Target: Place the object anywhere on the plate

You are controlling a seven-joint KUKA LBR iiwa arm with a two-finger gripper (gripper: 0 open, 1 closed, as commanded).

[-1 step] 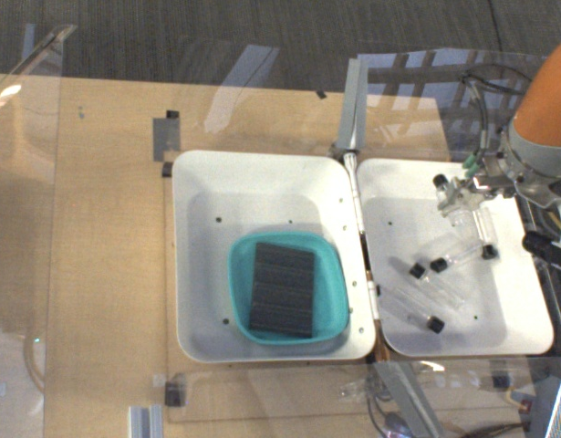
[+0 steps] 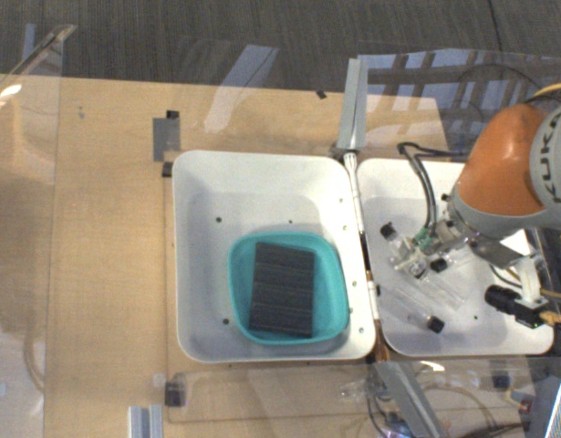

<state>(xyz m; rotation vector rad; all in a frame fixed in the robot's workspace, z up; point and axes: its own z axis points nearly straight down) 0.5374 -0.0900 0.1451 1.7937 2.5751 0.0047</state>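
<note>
A teal plate (image 2: pixel 332 272) sits in the left white bin (image 2: pixel 202 245), toward its front. A dark grey ribbed rectangular block (image 2: pixel 283 288) lies flat on the plate, a little left of its middle. My gripper (image 2: pixel 414 265) hangs low over the right white bin (image 2: pixel 389 185), well to the right of the plate and apart from the block. The grey arm with its orange band (image 2: pixel 503 167) reaches in from the right above it. I see nothing held at the gripper.
The raised rims where the two bins meet (image 2: pixel 360 245) lie between gripper and plate. Black cables (image 2: pixel 513 304) trail at the right bin's front right. A metal post (image 2: pixel 351 108) stands behind the bins.
</note>
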